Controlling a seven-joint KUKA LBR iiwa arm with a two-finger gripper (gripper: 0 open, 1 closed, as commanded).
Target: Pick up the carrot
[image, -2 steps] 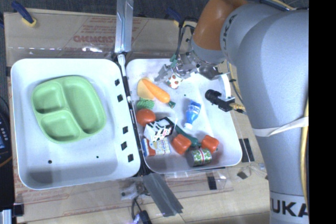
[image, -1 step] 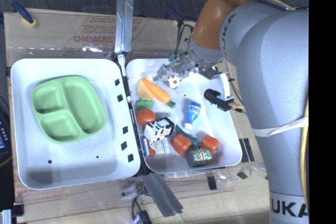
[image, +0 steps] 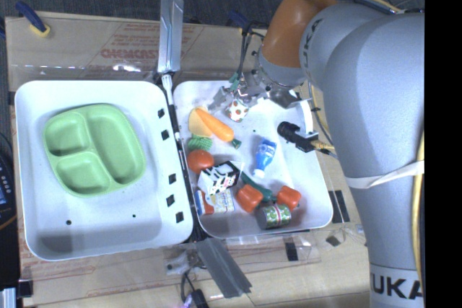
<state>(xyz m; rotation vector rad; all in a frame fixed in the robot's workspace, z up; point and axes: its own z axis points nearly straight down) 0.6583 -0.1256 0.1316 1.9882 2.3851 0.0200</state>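
Observation:
The orange carrot point(image: 212, 124) lies tilted in the upper left part of the right bin point(image: 314, 177), its thick end toward the divider. My gripper point(image: 240, 92) hangs over the bin's far edge, a little up and to the right of the carrot and apart from it. A small red and white toy point(image: 237, 110) sits just below the gripper. The grey arm and its orange band point(image: 289, 29) cover the bin's far right corner.
Crowded in the right bin are a red tomato point(image: 200, 159), a blue and white bottle point(image: 264, 155), a black and white carton point(image: 219, 180), red pieces point(image: 249, 197) and a green can point(image: 275, 215). A green divided plate point(image: 92, 148) lies in the left bin point(image: 43, 227).

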